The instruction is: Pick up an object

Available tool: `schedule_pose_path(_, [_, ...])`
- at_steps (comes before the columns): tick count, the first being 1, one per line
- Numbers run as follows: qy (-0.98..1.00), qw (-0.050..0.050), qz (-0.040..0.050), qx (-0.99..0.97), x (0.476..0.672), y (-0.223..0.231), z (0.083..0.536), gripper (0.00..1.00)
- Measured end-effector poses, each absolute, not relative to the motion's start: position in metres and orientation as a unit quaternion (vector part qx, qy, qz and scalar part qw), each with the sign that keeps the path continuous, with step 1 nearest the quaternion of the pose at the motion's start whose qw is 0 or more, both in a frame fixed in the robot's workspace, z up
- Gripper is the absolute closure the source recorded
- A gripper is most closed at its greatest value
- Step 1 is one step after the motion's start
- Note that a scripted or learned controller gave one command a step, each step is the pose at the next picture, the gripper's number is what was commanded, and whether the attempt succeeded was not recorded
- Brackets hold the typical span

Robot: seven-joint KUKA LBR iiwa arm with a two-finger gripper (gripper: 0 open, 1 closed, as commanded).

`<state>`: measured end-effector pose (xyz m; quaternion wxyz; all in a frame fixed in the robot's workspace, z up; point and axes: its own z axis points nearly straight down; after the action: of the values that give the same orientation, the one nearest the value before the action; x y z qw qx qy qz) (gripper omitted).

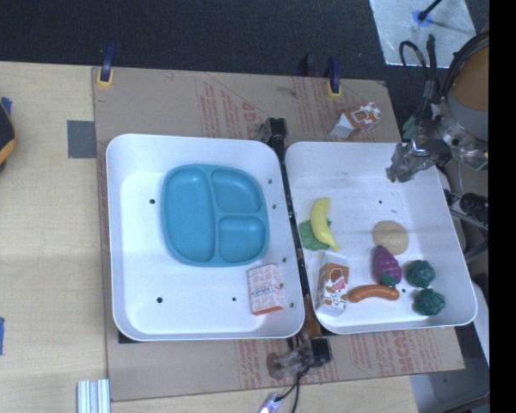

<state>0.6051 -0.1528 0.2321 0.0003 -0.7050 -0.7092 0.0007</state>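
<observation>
The right bin [353, 166] holds several toy foods: a yellow banana [322, 222] on a green piece [308, 233], a beige bun [390, 235], a purple eggplant [385, 264], a sausage [373, 293], a small carton [332, 286] and two dark green pieces [420, 273] [429, 301]. My gripper [402, 166] hangs over the bin's far right corner, above and right of the bun, with nothing seen between its tips.
The left bin [125, 231] carries a blue divided plate [215, 214] and a small snack box [265, 288] near its front right corner. A small carton [359, 119] lies on the cardboard behind the right bin. The arm enters from the right edge.
</observation>
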Motion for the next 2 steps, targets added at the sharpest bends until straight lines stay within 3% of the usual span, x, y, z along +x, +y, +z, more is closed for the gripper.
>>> schedule_pose_path(2, [-0.709, 0.001, 0.0019, -0.705, 0.597, -0.040, 0.220, 1.00])
